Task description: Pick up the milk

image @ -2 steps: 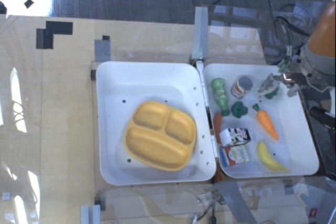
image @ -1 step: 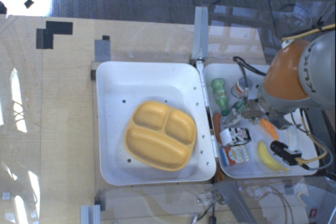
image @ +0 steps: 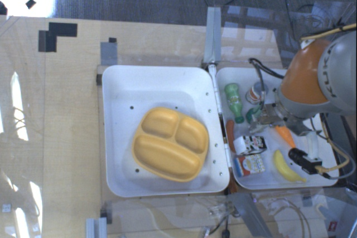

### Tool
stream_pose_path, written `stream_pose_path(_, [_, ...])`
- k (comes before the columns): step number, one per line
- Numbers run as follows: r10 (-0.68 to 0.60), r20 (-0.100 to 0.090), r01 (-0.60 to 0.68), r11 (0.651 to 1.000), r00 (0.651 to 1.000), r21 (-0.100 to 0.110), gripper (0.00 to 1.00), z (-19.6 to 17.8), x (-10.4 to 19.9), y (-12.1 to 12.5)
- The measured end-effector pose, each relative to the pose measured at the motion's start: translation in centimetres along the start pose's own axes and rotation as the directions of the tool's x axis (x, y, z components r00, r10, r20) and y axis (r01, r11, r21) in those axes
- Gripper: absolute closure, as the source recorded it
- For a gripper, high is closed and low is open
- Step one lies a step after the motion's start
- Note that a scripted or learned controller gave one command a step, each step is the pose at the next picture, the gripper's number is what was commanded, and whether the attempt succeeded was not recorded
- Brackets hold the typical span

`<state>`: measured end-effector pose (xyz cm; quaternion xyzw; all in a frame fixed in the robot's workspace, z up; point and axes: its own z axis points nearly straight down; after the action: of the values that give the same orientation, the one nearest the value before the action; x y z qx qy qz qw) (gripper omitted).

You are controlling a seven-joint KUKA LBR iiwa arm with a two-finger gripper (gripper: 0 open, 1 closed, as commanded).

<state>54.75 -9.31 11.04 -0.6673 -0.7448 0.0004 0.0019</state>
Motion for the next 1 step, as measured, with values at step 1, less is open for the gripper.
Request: stream_pose_path(1, [-0.322, 0.008, 0.322, 0.947, 0.947, -0.01, 1.0, 2.23, -0.8, 7.41])
